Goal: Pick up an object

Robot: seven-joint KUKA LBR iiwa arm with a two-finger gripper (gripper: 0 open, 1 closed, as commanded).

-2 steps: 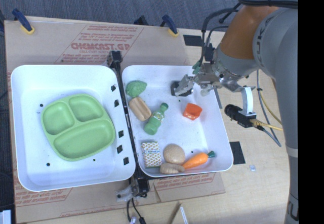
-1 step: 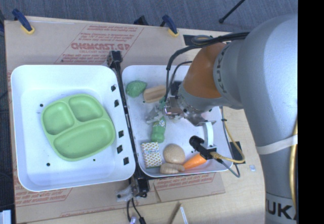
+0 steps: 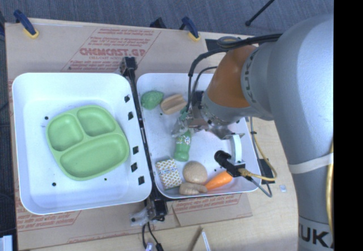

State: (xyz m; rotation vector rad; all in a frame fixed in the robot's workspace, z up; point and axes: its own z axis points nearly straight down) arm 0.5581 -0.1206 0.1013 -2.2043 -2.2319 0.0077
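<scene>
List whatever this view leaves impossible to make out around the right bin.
- Hand: the wrist covers it, so its grip state is unreadable.
- Green bottle: top end hidden under the hand; contact unclear.
- Right bin: right side masked by the arm.
- Patterned packet: print too small to read.

Hand [image 3: 190,121] fingertips (behind wrist) hidden

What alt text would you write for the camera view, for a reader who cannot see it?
A grey robot arm reaches from the right over the right white bin, above a green bottle lying among toy food including a carrot. The left white bin holds a green divided plate.
</scene>
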